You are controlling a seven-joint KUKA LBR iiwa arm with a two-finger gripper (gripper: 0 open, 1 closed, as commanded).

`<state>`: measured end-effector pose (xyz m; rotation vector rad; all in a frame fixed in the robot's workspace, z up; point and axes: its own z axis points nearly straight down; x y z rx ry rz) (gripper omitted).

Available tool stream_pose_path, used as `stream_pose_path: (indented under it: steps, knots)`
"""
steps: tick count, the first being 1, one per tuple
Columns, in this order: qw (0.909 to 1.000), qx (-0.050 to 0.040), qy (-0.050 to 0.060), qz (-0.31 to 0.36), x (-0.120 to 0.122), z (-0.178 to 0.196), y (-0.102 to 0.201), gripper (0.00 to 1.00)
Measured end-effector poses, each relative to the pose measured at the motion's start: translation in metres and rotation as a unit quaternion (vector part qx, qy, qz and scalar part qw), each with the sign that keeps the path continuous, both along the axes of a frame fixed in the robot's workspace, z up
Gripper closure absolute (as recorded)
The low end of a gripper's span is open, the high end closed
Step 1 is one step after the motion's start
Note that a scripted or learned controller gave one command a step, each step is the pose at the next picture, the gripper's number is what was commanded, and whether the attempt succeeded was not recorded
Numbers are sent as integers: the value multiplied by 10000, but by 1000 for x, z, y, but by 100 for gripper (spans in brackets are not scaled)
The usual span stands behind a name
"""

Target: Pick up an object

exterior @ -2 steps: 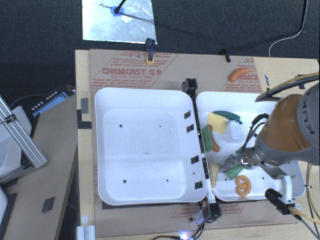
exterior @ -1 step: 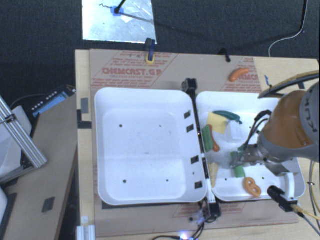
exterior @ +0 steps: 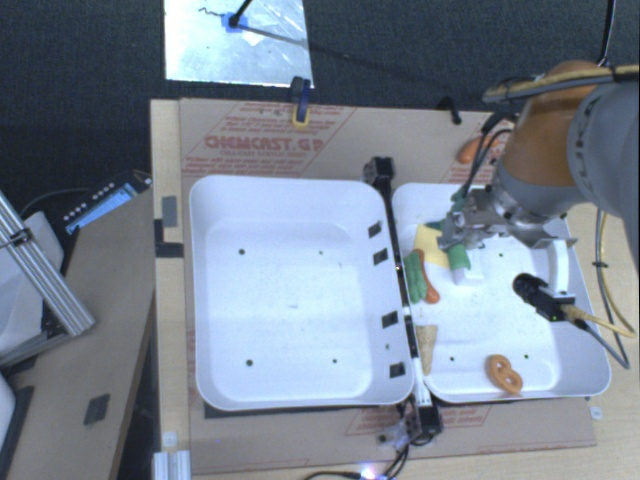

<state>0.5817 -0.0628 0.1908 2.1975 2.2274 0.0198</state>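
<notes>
Hovering over the small green bottle-shaped toy [exterior: 459, 259], the gripper [exterior: 458, 230], whose jaw state I cannot tell, risks nudging the flat yellow piece [exterior: 430, 240] alongside.

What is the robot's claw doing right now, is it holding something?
Gripper: low over the right bin, at a green object; open or shut cannot be told.

Robotics lab/test cell: KUKA arm [exterior: 575, 138] over two white bins [exterior: 290, 288], cardboard-topped bench [exterior: 270, 138] left of claw [exterior: 462, 230], aluminium rail [exterior: 40, 278] far left, loose cables [exterior: 610, 308] right of claw.
</notes>
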Motion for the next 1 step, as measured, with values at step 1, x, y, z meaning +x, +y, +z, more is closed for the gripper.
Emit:
stream_pose_path:
  steps: [1]
  knots:
    - [10000, 13, 69, -20, -27, 35, 53, 100]
